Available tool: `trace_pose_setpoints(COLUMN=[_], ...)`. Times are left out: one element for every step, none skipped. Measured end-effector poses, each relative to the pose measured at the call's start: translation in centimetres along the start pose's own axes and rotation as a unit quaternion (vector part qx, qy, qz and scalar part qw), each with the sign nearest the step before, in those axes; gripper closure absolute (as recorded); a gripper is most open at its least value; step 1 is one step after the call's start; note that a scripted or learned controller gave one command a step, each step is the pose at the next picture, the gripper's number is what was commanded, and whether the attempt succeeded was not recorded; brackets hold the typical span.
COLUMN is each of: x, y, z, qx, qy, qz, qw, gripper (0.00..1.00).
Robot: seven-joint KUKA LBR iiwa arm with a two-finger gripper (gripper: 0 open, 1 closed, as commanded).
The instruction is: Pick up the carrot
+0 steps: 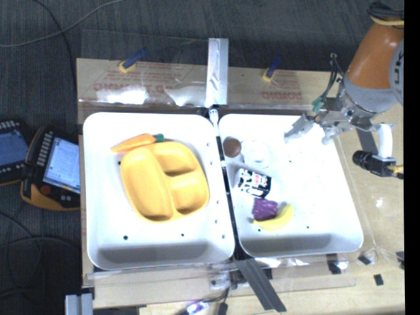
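While the carrot (136, 141) lies in the left bin (98, 195), touching the yellow tray (164, 179) at its eleven o'clock corner, the hand (314, 126) hovers over the right bin (328, 202), fingers spread, holding nothing. Approach is unstarted; I'd say it must travel toward nine o'clock.

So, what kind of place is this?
Probably a robot test bench in a lab: two white bins holding toy food like the carrot, the arm's gripper above, loose cables on carpet.

Yellow tray (164, 179), banana (281, 218), purple toy (264, 208)
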State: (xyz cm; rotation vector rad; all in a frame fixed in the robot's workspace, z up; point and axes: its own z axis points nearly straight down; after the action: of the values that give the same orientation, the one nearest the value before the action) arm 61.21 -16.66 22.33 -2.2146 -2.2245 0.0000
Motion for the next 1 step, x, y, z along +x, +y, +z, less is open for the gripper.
trace_pose_setpoints(x=[1.92], y=[2.43], z=[-13.36], qx=[-0.001], qy=[-0.001], qz=[-0.089], qw=[0.9961], gripper=[0.00])
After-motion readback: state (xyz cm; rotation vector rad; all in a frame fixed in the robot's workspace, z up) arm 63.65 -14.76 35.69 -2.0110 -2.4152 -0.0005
